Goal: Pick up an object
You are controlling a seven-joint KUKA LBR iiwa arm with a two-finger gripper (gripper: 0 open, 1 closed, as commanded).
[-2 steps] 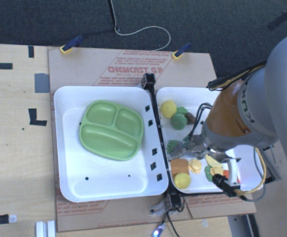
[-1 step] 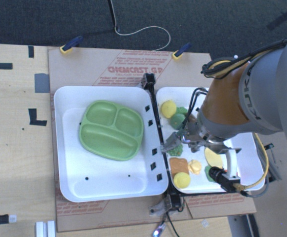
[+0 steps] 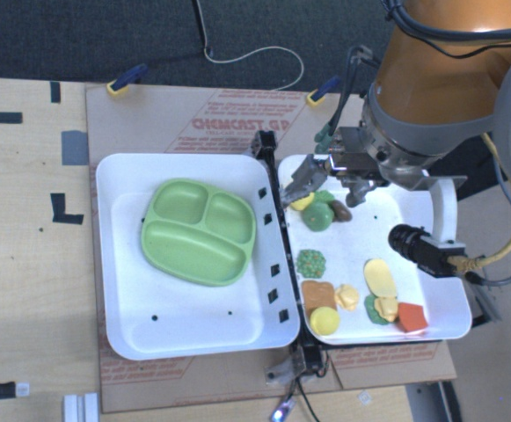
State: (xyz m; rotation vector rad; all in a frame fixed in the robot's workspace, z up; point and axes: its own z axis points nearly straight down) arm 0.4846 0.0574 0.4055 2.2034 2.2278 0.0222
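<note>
The arm comes in from the right, its orange band high at the far right, and the gripper [image 3: 325,178] hangs over the far left corner of the right bin [image 3: 444,328], close to the divider between the two bins. Whether the jaws are open or closed cannot be told from this angle, and nothing can be seen held between them. Directly below them lie a yellow piece [image 3: 302,202], a round green piece [image 3: 317,217] and a small brown piece [image 3: 340,211], clustered together. Nearer in the same bin sit a green broccoli-like piece [image 3: 310,262], an orange-brown piece [image 3: 317,293], a yellow ball [image 3: 324,321], a pale yellow oval [image 3: 379,277] and a red-orange block [image 3: 412,317]. The left bin [image 3: 119,236] holds a green divided plate [image 3: 199,231], lying flat. Both bins rest on cardboard [image 3: 229,126] on the tabletop [image 3: 26,174].
</note>
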